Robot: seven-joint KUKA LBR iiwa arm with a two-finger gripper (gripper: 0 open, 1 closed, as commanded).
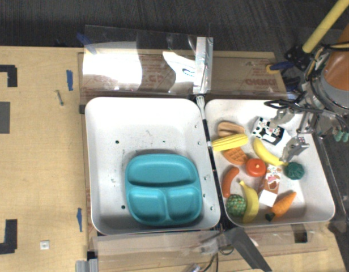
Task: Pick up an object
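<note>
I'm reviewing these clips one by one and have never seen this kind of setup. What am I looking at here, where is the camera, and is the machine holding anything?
This is one picture from a camera fixed above a bench, looking down at a slant. The robot arm comes in from the picture's right; its hand hangs over the right bin. Whether its fingers are open or shut is too unclear to tell, and nothing can be seen held between them.

Two shallow white bins sit side by side. The left bin holds a teal divided tray. The right bin holds toy food: two bananas, a corn cob, a tomato, a carrot and a few other small pieces.
</note>
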